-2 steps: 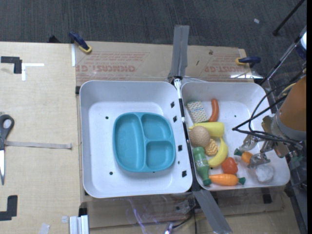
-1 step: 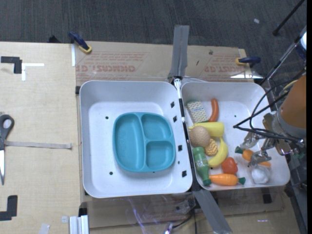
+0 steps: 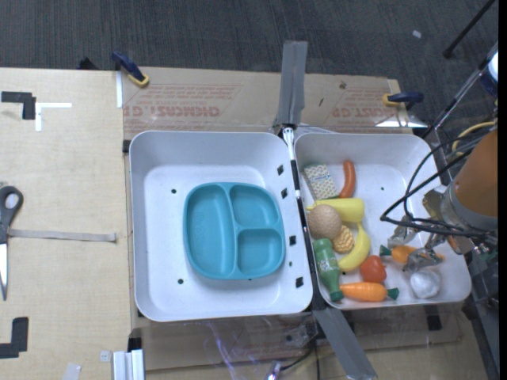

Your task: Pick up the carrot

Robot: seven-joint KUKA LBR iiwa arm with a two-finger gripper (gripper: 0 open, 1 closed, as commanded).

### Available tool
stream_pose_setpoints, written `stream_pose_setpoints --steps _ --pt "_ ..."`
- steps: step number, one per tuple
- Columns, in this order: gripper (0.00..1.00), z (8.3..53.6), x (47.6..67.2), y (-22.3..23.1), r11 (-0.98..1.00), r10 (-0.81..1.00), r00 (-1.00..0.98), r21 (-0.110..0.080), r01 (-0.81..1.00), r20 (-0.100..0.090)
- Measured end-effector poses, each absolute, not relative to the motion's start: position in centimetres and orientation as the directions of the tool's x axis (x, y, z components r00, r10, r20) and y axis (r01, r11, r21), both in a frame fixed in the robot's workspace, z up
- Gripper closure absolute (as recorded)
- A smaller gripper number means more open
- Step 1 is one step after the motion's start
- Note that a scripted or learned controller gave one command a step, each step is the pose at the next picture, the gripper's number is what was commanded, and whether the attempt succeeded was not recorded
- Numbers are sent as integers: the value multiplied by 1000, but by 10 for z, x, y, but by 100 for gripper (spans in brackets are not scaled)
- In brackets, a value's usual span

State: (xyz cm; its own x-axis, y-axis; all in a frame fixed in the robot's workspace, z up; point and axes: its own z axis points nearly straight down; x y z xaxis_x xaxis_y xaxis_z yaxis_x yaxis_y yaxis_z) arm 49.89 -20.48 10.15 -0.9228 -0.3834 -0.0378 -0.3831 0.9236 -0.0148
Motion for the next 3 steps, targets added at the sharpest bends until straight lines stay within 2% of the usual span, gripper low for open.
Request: stream_pose_setpoints --steps 1,2,3 --pt "0 102 499 -205 924 -383 -923 -17 -383 -40" --pt "0 93 492 -196 991 -134 -991 -2 -134 -7" --pt "0 93 485 -178 1000 -30 -1000 -1 -30 -5"
